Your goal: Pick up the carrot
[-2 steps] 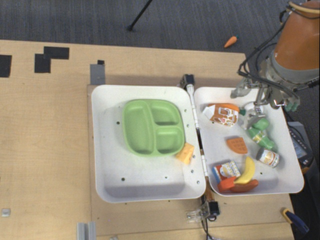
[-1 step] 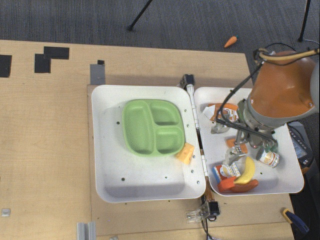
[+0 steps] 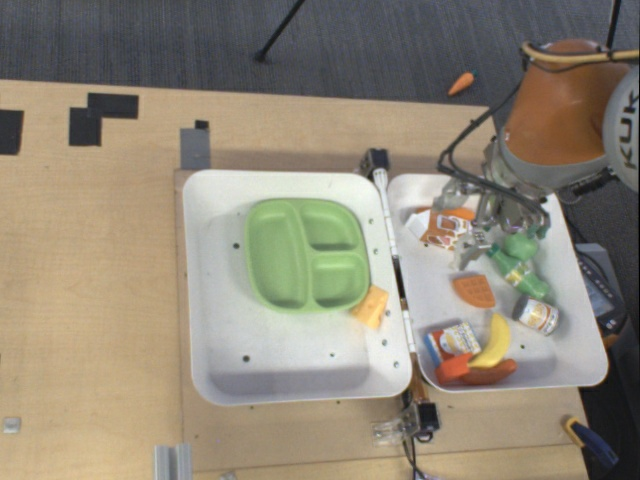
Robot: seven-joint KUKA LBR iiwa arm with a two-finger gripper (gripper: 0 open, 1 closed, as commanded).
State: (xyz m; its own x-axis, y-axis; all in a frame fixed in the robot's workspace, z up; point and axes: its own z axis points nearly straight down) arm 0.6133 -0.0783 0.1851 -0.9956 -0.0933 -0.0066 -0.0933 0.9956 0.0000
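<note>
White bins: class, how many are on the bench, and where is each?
2. The left white bin holds a green divided plate; the right white bin sits beside it, holding the small items, under the gripper.

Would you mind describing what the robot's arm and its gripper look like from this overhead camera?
The arm enters from the right: a pale grey casing with dark lettering, partly cut off, and a broad, rounded orange band above the wrist. Thin black cables loop around the band and run down its left side. Below sits the gripper, a compact assembly of bare grey metal with dark parts, ending in slim metallic jaws.
</note>
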